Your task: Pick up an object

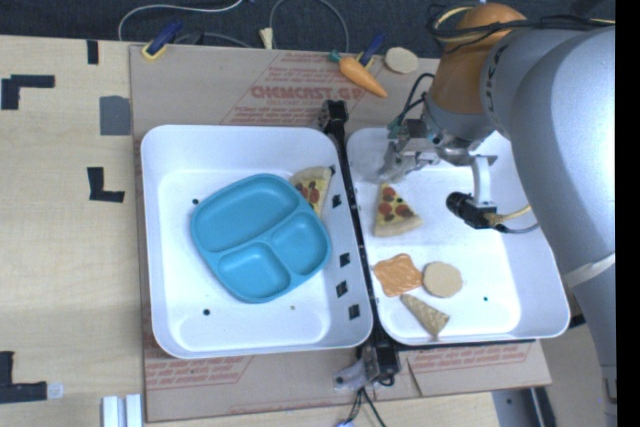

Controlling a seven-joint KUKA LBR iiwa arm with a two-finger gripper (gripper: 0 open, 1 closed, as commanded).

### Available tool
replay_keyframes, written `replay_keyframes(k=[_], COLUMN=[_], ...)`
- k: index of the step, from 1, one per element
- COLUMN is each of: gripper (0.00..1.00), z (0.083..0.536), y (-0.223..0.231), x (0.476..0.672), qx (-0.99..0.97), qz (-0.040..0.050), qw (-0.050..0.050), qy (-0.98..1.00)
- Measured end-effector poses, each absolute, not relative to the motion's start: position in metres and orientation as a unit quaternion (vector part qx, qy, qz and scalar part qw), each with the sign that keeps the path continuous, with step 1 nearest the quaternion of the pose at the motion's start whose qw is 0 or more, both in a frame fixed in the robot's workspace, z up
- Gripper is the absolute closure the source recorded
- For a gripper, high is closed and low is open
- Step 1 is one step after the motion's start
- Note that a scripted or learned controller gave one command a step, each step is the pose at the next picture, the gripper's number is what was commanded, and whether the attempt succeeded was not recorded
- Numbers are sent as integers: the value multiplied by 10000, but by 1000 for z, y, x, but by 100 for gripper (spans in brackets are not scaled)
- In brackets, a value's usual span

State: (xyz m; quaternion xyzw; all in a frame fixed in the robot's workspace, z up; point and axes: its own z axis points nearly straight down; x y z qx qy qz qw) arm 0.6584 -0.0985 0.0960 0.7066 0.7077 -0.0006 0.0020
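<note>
My gripper (398, 158) hangs over the back of the right bin (510, 315), its fingers pointing down just behind a toy pizza slice (394, 211). Nothing shows between the fingers. Further forward in the same bin lie an orange waffle-like piece (397, 274), a round tan cookie (442, 279) and a tan wedge (427, 316). In the left bin (175, 315) a blue divided plate (260, 236) sits in the middle, with a second pizza slice (314, 185) at its back right corner.
A toy carrot (360, 76) and a small beige disc (401, 61) lie on the cardboard behind the bins. A black clip divider (345, 215) runs between the two bins. The arm's big grey body covers the right side.
</note>
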Motion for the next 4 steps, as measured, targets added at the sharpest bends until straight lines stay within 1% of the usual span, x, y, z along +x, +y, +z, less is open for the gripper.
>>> replay_keyframes(k=[1, 2, 3, 4], gripper=[0, 0, 0, 0], z=[95, 98, 87, 88], y=[-98, -122, -99, -97], x=[658, 668, 558, 546], qx=[7065, 7071, 7071, 7066], qz=[-9, -3, 11, 29], qw=[17, 1, 18, 57], qy=[7077, 7071, 7071, 7076])
